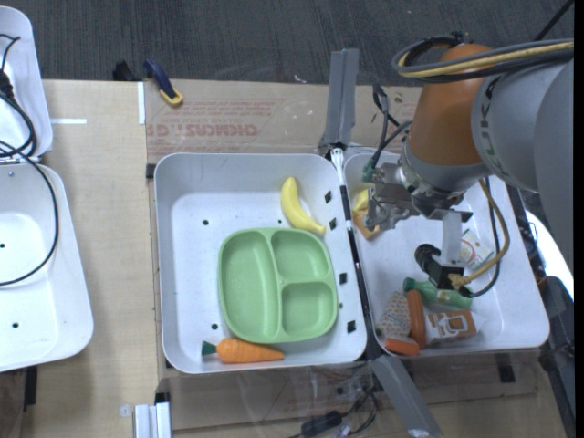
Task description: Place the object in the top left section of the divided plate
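Writing: mirrored red print on cardboard (214, 117), unreadable
Divided plate (276, 286): left bin (182, 245) centre
Banana (297, 206): long axis toward bin's far edge
Gripper (381, 210): right bin (520, 322), grip state cannot tell

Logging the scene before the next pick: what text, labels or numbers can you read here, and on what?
Red print on the cardboard sheet behind the bins: upside down, too blurred to read.
Label on the packet in the right bin: too small to read.
Nothing else legible.

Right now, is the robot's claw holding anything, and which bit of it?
It cannot be told. The gripper hangs over the right bin, close to a yellow and brown toy at that bin's left wall, but the arm hides whether it grips it.
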`<state>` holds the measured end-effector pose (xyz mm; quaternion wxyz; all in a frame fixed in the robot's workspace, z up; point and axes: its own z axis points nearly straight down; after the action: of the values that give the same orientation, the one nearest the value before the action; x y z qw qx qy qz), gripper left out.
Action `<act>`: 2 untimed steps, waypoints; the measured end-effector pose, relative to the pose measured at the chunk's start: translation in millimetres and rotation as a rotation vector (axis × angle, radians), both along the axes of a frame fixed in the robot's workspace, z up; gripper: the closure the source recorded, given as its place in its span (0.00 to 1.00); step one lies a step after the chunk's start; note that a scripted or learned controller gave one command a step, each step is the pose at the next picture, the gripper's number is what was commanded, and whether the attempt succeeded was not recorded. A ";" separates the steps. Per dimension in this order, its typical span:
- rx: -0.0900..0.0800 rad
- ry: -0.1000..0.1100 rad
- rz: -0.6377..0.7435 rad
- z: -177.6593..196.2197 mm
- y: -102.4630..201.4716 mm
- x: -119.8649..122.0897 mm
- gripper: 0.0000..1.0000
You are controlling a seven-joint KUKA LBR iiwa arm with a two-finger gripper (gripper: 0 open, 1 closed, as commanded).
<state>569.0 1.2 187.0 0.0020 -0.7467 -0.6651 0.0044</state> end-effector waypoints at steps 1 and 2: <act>0.003 0.000 0.262 9.5 46.0 -22.4 1.00; 0.003 0.000 0.341 52.8 59.7 -76.5 1.00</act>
<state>492.5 60.9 239.8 0.0023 -0.6229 -0.7823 0.0036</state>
